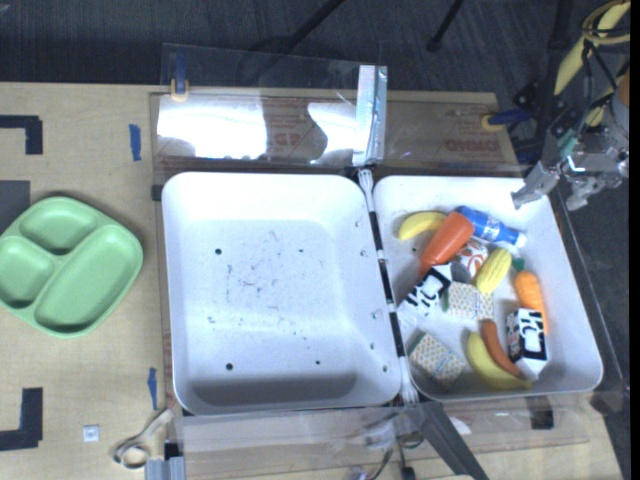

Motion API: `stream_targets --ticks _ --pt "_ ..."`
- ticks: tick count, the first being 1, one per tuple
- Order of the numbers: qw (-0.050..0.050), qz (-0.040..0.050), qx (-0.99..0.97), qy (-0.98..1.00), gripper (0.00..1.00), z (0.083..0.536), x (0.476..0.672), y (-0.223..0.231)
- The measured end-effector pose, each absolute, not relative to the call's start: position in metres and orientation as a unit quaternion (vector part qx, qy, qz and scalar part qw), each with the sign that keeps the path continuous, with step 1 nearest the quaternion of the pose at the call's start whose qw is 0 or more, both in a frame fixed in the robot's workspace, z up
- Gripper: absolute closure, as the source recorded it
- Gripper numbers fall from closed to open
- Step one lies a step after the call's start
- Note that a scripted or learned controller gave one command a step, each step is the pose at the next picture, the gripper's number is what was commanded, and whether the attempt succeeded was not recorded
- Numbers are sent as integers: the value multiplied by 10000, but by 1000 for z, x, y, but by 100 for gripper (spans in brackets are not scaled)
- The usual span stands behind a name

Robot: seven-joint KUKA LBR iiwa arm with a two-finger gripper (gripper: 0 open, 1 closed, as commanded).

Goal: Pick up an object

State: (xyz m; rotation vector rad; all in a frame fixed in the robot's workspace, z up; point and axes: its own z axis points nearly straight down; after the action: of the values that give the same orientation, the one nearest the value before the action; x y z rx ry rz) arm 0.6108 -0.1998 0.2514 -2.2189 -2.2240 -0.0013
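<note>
We see the left bin (268, 288) offering an open white floor, while the right bin (572, 268) is crowded with a blue bottle (489, 227), carrots (444, 242), bananas (420, 225) and cartons (527, 340) lying touching, leaving bare strips along its far and right walls.

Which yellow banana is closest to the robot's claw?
The small yellow toy banana at the right bin's far-left corner. It lies nearer the gripper than the bigger yellow banana, which curves along the bin's near edge.
</note>
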Motion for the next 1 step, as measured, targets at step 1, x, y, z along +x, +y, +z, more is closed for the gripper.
stream_targets --ticks 1 --pt "3 -63 -6989 -7152 0 98 609 -212"
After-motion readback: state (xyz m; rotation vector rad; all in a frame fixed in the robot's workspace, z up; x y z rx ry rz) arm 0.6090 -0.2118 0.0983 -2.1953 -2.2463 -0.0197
